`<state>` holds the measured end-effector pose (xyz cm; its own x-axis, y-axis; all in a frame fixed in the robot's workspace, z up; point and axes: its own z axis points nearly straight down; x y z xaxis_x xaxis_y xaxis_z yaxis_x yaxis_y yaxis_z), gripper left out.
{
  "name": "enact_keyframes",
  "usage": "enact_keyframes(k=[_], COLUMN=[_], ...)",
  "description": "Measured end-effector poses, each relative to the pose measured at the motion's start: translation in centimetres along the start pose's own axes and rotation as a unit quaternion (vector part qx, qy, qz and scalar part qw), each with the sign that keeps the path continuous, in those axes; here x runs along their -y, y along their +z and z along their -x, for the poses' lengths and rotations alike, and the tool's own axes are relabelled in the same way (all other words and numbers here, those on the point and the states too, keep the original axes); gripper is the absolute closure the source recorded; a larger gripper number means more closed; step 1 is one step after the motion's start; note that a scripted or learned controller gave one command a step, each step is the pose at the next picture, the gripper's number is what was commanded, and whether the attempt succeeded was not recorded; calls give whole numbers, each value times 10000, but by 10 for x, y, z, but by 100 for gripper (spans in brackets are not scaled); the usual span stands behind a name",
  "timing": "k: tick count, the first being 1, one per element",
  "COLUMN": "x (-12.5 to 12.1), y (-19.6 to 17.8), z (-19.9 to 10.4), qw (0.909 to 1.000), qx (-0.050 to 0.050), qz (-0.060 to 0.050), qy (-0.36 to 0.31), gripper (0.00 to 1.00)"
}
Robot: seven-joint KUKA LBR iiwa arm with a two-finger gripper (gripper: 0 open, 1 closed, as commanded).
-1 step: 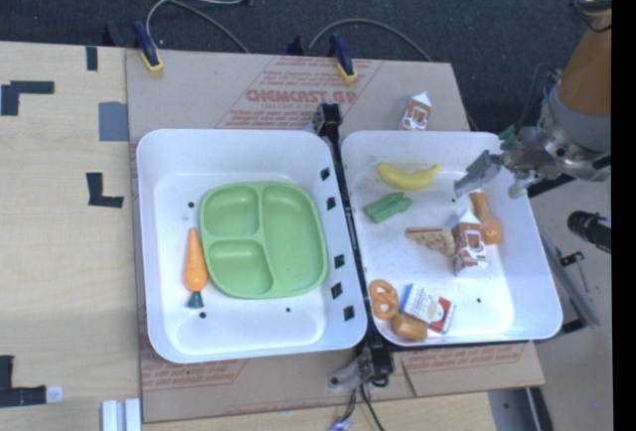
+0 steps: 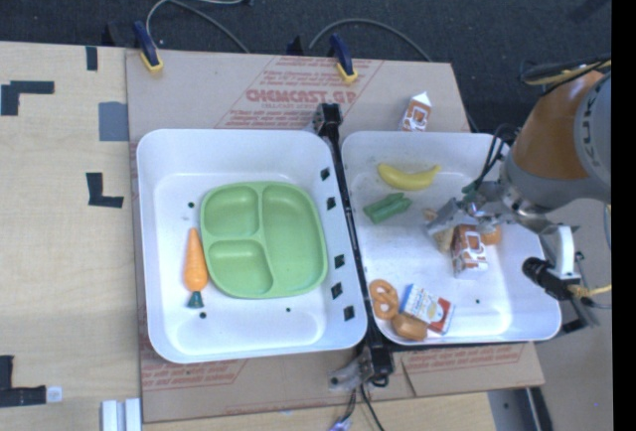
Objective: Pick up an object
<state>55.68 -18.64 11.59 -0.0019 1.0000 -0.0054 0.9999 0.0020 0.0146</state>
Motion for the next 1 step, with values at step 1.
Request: enact_keyframes(k=[1], x=[1], y=[10], z=[-8], qw=[10000], qx=[56], qz=[66], qy=[14], gripper=[0])
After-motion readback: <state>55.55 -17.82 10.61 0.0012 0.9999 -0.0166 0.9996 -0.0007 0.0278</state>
